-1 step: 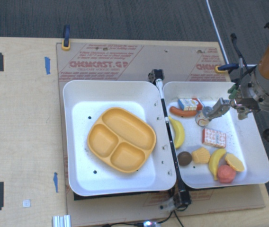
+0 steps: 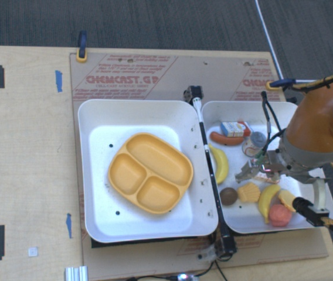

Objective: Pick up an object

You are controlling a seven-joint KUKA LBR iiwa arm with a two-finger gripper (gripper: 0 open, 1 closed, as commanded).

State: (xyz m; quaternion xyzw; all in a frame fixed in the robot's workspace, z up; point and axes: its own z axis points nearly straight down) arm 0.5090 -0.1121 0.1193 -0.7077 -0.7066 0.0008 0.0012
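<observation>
We cannot tell the gripper's (image 2: 253, 170) state as it hangs low in the right bin (image 2: 225, 224), centre right of frame, over crowded toy food (image 2: 250, 192), so it may clip neighbours or grasp nothing.

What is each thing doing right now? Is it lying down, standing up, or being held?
Divided plate: flat in the left bin, right way up.
Hot dog: lying flat, right bin.
Banana: lying beside the divider.
Brown ball: resting loose.
Gripper: low over the toys.
</observation>
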